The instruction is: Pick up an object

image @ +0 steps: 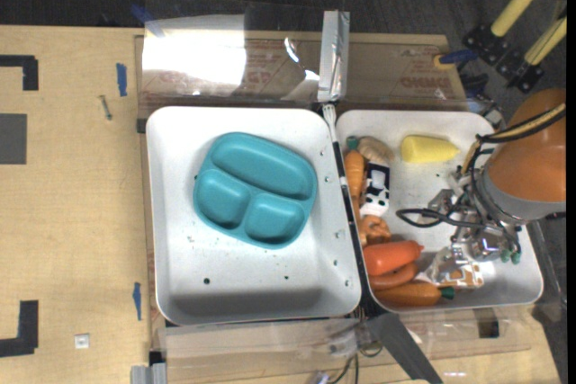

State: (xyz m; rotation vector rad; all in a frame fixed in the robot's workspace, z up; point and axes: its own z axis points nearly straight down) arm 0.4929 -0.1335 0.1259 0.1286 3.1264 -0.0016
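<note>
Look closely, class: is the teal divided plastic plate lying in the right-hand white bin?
No, the teal divided plastic plate lies in the left white bin.

The tan bench (pixel 63 220) bears two white bins (pixel 171 211) side by side, apparently touching.

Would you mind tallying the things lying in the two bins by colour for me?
Teal: 1, the divided tray
Yellow: 1, the yellow block
Orange or red: 4, carrot-like toys along the right bin's left side; the pile overlaps, so this is approximate
Black-and-white: 1, the spotted toy
Total: about 7
</note>
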